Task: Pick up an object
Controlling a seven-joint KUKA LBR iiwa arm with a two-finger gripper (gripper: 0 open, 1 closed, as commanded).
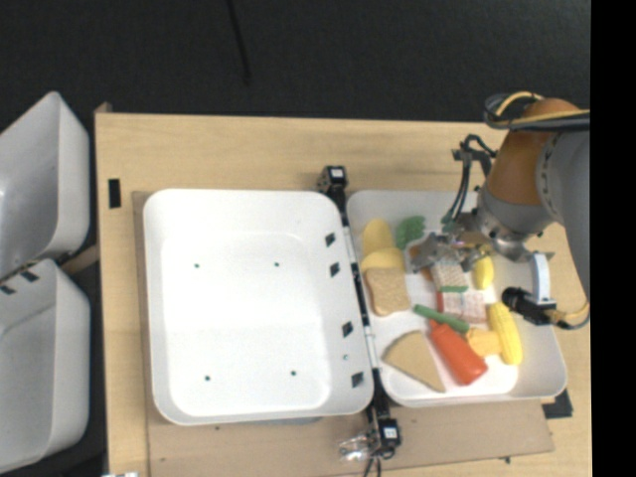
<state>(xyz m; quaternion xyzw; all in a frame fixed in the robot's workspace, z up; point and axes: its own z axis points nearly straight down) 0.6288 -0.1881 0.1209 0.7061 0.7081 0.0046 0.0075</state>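
Note:
The right bin (542, 371) holds several toy foods. A yellow piece (376, 235) and a green piece (409, 232) lie at its far left, with a tan bread slice (388, 289) just nearer. An orange carrot (458, 355), a tan wedge (415, 360) and a yellow corn cob (507, 332) lie along the near side. A green bean (440, 316) and a red-and-white packet (453, 281) sit in the middle. My gripper (435, 252) is low in this bin, right above the packet's far end and beside the green piece.
The left bin (248, 301) is a wide white tray, joined to the right one by a black-clipped divider (353, 296). The grey arm with its orange band (522, 172) crosses the right bin's far right corner. Bare bench (248, 147) runs behind both bins.

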